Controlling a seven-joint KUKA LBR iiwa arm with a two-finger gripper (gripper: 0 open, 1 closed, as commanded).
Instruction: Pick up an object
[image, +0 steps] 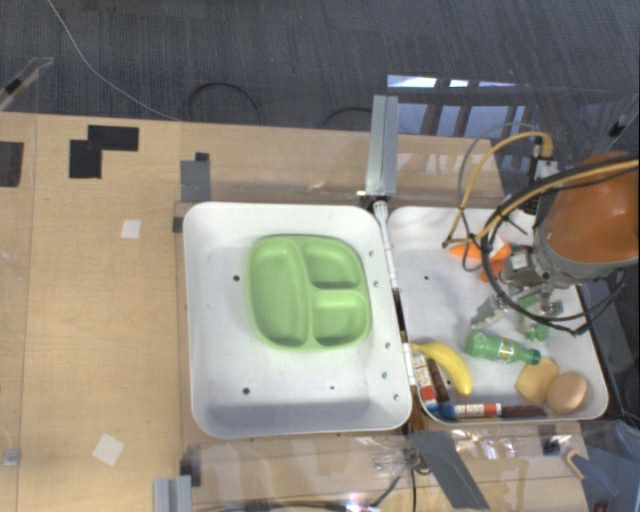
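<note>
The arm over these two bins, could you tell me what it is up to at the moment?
The grey arm reaches in over the right bin, its hand low among the clutter, just above a green bottle. I cannot tell whether it has hold of anything. Nearby lie a banana, a marker, a yellow sponge-like block, a brown rounded item and something orange. The left bin holds a green divided plate.
</note>
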